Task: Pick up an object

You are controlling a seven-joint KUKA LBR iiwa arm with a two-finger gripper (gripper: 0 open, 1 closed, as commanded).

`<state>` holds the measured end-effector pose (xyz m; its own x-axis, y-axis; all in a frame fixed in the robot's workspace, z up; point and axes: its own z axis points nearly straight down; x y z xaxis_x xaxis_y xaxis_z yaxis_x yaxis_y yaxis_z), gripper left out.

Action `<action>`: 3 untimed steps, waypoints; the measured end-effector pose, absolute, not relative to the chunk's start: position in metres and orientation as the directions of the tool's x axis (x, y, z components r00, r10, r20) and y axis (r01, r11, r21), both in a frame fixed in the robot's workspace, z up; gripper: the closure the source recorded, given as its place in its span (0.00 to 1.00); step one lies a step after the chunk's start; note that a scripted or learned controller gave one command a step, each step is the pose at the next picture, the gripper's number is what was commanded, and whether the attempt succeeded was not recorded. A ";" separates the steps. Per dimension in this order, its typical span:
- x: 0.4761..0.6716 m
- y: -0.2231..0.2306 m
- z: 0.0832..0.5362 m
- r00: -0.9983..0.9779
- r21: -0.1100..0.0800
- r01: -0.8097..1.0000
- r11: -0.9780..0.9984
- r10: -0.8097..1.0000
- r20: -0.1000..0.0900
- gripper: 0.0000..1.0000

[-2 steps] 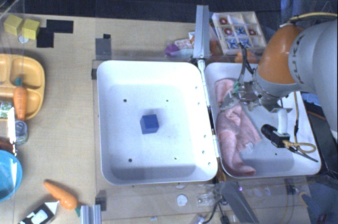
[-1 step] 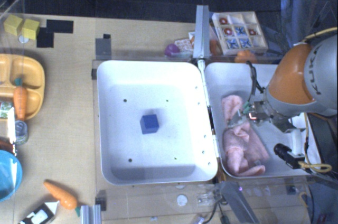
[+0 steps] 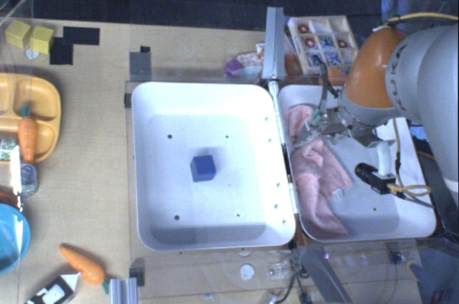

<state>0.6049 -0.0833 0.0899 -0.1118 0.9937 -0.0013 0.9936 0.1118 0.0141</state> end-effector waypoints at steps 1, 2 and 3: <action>0.565 -0.100 0.091 -0.177 0.015 0.984 0.177 0.984 -0.004 0.00; 0.671 -0.099 0.090 -0.253 0.004 0.968 0.253 0.968 -0.002 0.00; 0.609 -0.103 0.090 -0.252 0.012 0.968 0.252 0.968 -0.004 0.00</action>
